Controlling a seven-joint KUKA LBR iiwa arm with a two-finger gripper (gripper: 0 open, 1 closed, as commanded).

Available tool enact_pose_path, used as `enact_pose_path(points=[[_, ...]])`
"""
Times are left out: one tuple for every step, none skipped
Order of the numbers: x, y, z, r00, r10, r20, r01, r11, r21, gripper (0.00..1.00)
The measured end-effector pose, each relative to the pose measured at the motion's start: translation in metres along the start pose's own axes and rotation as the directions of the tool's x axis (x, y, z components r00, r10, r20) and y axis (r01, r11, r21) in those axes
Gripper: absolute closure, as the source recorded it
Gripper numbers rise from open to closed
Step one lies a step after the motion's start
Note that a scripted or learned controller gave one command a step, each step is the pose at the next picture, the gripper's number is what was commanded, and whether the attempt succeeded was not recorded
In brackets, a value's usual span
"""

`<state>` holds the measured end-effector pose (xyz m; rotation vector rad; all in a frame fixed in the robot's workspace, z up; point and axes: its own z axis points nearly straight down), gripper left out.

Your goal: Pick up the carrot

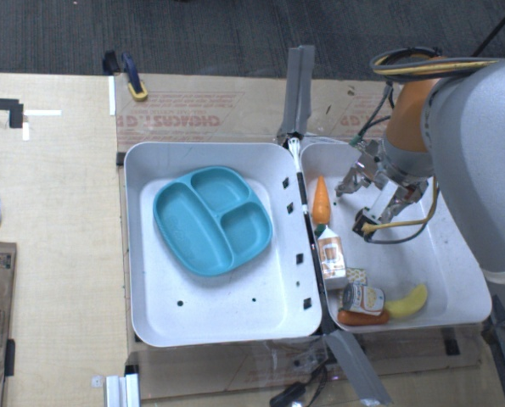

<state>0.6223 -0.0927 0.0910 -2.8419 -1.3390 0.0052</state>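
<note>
Gripper (364, 203) over right white bin (456, 265), jaws spread apart, nothing between them.
Tapered orange carrot (321, 200) lies against that bin's left wall, near my fingers but apart; a small white bottle (330, 256) sits just below it. Blue divided plate (212, 220) occupies left bin (150, 312).

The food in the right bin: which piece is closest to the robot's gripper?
The carrot, lying along the bin's left wall, just left of the gripper. The banana and the other items sit farther down.
</note>
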Motion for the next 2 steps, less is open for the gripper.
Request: enact_pose_path(points=[[-0.0005,-0.0002,-0.0087,1.0,-0.004,0.003,0.004,1.0,0.002,1.0],[-0.0004,-0.0003,-0.0085,1.0,-0.003,0.003,0.003,1.0,0.002,0.0]])
